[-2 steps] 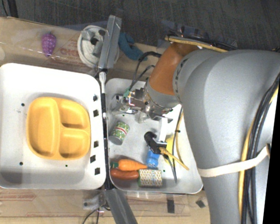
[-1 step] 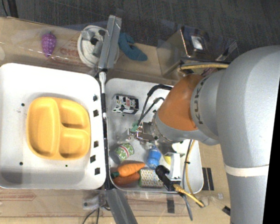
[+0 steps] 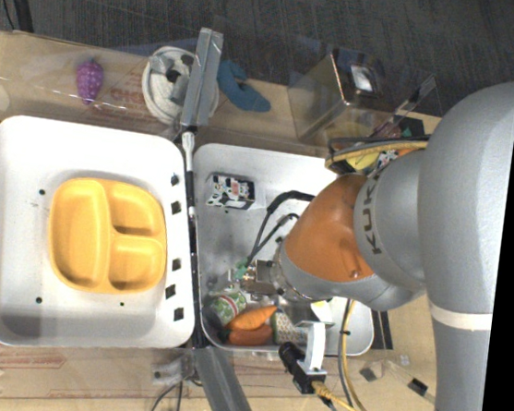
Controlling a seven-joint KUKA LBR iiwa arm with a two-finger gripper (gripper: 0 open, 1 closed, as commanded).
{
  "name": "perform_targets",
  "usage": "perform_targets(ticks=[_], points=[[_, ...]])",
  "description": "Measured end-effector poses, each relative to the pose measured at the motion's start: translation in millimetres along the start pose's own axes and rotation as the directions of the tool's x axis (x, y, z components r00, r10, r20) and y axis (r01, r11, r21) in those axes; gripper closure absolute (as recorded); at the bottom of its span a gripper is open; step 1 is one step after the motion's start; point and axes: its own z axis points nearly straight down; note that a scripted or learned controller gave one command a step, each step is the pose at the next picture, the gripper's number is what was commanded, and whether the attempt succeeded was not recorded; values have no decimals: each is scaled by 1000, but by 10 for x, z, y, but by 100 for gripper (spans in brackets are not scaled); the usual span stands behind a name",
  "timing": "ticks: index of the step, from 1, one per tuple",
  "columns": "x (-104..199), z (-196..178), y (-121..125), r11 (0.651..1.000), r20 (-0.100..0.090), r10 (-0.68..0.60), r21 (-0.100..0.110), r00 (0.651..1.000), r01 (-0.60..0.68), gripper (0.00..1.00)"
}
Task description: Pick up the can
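From the camera view, the arm (image 3: 403, 227) reaches in from the right and covers most of the right bin (image 3: 234, 244). Its gripper (image 3: 259, 304) is low in that bin's near-left corner — whether it is open or closed I cannot tell. The can (image 3: 226, 306), green and white, lies just left of the gripper, close against the bin's left wall and near rim, with an orange item (image 3: 252, 320) touching it on the near side. Room there is tight. A small printed card (image 3: 231, 190) lies near the far-left corner, on bare floor. The left bin (image 3: 14, 217) holds a yellow tray (image 3: 109, 233) at its middle, with open white floor all round. Beyond the bins, the wooden bench (image 3: 38, 94) carries a purple item (image 3: 89, 79), a white roll (image 3: 168, 82) and a blue item (image 3: 238, 91) — dark carpet lies past it.
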Motion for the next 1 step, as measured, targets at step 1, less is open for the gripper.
perform_targets(ticks=[1], points=[[2, -101, 18, 1000, 0, -6, -3, 1000, 6, 100]])
